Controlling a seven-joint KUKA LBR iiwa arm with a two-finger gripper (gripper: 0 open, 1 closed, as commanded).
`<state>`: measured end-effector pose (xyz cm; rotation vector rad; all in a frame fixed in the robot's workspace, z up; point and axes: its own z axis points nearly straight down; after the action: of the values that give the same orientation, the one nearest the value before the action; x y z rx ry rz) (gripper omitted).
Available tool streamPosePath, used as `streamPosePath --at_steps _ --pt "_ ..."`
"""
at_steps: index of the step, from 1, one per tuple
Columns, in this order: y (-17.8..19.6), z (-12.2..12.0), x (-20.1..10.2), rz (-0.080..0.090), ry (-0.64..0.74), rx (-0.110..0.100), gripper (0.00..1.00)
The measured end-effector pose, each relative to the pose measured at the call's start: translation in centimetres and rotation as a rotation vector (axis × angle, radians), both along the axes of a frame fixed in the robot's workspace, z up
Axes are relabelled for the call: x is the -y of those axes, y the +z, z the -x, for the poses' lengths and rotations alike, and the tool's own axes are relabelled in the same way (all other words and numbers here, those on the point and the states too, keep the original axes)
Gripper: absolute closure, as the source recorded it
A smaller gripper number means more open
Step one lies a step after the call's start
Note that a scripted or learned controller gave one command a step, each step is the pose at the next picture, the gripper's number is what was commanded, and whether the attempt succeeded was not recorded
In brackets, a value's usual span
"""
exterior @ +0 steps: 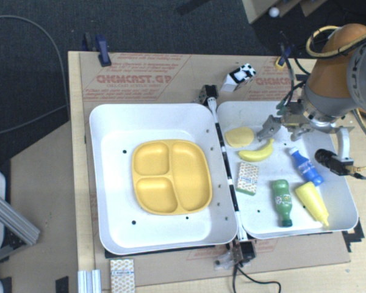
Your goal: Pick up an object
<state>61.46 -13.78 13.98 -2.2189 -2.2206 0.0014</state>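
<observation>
Dropping w/ the claw point(279, 124), fingers spread and holding nothing, you risk nudging the banana point(257, 152) vs the yellow disc point(239, 137), far-left in the right bin point(348, 207).

The grey arm point(338, 72) with its orange band reaches in from the far right, wrist bent down and leftward. Its claw point(279, 127) hangs low, the fingers point(269, 129) spread apart, nothing between them.
</observation>
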Motion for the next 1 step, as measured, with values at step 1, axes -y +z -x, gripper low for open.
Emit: streamPosePath --at_steps 1 --pt "-5.57 0.01 -2.41 0.000 0.000 -0.001 0.00"
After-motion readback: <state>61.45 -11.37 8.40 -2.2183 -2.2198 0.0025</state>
